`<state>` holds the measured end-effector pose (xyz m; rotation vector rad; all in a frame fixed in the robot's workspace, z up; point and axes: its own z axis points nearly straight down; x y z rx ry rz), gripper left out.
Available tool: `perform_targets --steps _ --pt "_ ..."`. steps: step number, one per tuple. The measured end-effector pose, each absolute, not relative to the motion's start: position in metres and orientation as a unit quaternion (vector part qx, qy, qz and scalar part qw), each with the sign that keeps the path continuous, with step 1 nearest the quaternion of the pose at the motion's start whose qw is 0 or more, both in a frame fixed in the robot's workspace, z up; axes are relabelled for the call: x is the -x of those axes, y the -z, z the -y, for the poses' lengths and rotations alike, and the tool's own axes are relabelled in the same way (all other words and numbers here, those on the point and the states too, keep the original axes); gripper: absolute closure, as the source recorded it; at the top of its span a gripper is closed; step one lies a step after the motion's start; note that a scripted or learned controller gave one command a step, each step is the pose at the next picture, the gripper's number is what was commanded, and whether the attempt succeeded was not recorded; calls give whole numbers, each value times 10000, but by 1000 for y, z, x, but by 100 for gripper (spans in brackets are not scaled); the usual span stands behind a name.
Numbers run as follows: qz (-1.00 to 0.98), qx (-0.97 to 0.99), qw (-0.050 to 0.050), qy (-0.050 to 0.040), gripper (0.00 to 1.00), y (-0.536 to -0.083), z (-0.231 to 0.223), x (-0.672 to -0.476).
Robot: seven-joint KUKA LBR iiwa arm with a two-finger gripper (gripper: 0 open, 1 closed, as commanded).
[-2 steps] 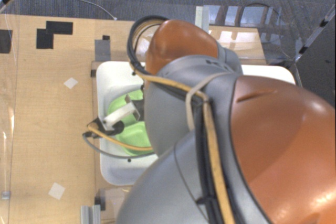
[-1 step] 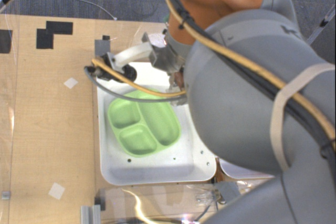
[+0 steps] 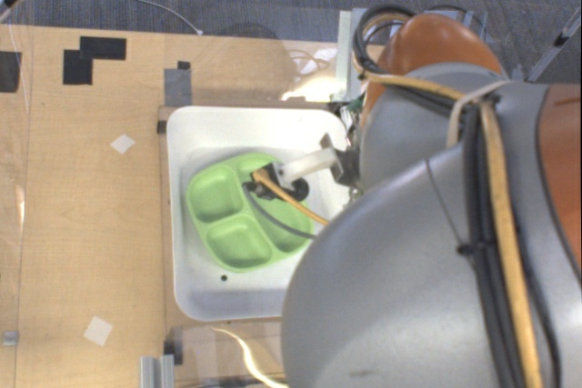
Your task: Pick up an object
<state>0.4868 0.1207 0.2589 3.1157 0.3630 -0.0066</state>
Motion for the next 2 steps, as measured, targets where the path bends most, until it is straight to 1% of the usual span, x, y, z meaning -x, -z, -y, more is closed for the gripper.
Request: perform_targets --steps 1,2 --pt "-2061 -9785 1 16 100 -216 -129 -486" --pt "-1026 -9947 -6 6 100 -188 -173 -486"
